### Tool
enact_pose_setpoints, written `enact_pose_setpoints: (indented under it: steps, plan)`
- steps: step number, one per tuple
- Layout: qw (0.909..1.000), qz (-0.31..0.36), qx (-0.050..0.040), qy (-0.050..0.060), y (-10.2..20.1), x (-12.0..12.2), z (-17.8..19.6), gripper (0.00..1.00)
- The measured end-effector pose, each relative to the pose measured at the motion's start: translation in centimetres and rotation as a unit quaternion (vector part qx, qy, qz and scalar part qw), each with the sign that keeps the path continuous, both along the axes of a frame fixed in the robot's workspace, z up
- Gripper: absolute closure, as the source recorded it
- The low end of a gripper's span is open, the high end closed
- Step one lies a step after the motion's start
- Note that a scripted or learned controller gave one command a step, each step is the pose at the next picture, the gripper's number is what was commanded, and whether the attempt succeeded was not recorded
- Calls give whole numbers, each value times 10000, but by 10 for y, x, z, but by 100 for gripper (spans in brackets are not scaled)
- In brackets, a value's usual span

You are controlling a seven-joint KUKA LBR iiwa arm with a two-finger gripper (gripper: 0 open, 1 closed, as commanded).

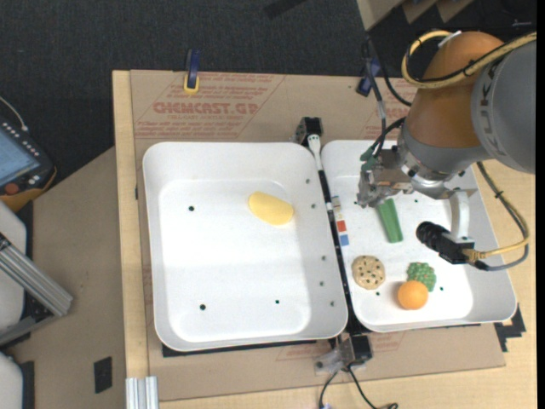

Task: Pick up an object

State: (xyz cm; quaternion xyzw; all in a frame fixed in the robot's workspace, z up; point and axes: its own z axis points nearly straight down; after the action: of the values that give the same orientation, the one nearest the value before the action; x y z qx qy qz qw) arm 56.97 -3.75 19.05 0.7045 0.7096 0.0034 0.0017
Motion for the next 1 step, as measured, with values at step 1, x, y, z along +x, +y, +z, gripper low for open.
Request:
enact_pose_setpoints:
  steps: [1]
  plan:
    - [10000, -59, -27, 3, -45, -28, 55, 100]
